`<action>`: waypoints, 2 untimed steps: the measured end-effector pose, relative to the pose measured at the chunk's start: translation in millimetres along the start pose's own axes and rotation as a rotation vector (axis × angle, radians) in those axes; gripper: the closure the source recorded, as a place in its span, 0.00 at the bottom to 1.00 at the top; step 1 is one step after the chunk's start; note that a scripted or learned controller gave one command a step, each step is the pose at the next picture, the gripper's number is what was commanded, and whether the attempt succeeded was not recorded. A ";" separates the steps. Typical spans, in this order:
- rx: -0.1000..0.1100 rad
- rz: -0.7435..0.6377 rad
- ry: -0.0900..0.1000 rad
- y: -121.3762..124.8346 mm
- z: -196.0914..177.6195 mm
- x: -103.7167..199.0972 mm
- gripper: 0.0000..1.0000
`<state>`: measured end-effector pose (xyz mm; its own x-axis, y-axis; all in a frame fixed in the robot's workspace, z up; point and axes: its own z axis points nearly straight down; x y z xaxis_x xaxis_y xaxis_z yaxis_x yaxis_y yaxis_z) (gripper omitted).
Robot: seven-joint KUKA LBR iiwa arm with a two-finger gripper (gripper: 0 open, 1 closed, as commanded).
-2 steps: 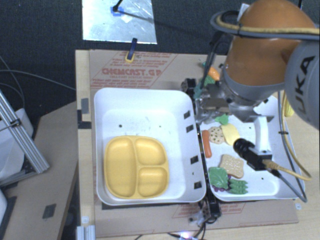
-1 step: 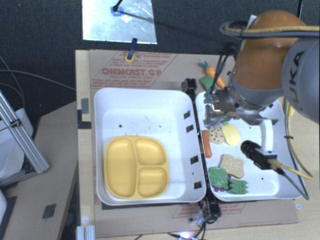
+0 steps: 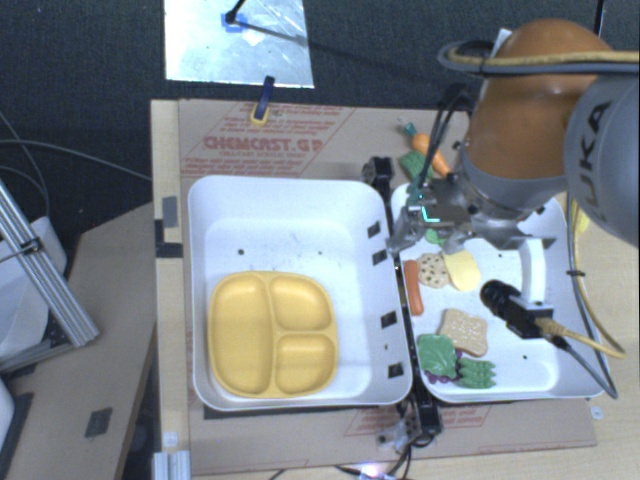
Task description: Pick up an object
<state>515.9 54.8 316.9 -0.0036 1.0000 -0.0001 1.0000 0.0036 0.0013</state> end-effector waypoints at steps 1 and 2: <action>0.003 0.007 0.000 -30.7 31.1 -43.6 0.00; -0.004 -0.006 0.002 -28.7 -16.8 14.1 0.00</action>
